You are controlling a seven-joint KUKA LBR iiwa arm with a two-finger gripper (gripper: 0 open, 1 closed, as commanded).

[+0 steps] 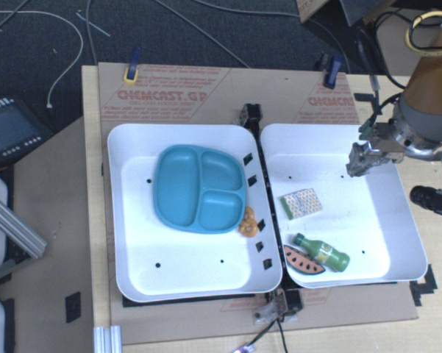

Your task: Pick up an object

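In the right bin (397,219), at its near edge, a green bottle (323,253) lies beside a watermelon slice (301,261); a small patterned packet (302,203) sits nearer the middle; in the left bin (132,226) a blue divided plate (199,188) touches an orange toy (248,223); the end effector (358,162) hovers at the right bin's far edge, holding nothing, opening unclear.

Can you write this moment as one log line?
gripper: over right bin, holding nothing | bottle, watermelon slice: right bin | plate: left bin
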